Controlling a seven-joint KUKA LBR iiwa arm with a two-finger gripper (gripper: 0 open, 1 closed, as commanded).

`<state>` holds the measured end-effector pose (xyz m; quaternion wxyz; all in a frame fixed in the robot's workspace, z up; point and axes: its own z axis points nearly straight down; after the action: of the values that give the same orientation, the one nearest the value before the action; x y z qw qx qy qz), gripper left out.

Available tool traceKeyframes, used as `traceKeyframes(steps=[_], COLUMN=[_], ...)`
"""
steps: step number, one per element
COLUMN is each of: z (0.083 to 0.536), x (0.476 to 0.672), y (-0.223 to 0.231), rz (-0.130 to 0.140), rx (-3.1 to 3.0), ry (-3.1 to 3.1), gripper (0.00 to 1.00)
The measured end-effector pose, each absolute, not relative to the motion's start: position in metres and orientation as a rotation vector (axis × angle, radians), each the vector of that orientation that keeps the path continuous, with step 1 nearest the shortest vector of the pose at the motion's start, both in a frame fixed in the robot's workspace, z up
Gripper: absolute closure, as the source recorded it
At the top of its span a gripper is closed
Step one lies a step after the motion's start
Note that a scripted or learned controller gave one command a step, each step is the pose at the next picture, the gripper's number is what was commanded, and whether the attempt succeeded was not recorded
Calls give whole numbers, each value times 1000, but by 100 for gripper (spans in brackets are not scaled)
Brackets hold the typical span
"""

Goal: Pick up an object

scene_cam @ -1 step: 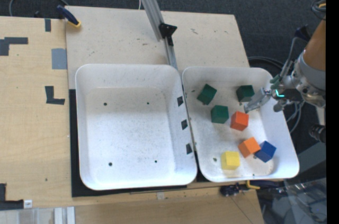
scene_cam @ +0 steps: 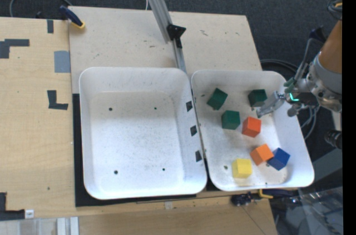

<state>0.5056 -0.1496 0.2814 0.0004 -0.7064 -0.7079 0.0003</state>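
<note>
Reaching in over the right bin (scene_cam: 305,157), the claw (scene_cam: 276,104) is hanging above the cubes with nothing visibly between its tips; whether it is open or closed cannot be told at this size. Nearest it, just below and a little left, an orange cube (scene_cam: 251,126) is sitting clear of its neighbours, while a dark green cube (scene_cam: 257,97) is lying just left of the claw, close beside it. Farther left, two more green cubes (scene_cam: 217,99) (scene_cam: 231,119) are resting near the bin's middle. Well below the claw, a second orange cube (scene_cam: 261,154) is touching a blue cube (scene_cam: 280,158), with a yellow cube (scene_cam: 241,168) just beside them. By the look of it, the approach is under way and no pick has been made. The next move is likely calling for settling on one cube, probably the nearer orange, centring over it and lowering straight down.
</note>
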Motion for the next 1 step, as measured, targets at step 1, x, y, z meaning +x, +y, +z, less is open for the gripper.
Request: traceKeyframes(steps=[1], z=[219], x=[503], y=[-143], rz=[7], rx=[-2215], ry=[-2218], gripper=[0])
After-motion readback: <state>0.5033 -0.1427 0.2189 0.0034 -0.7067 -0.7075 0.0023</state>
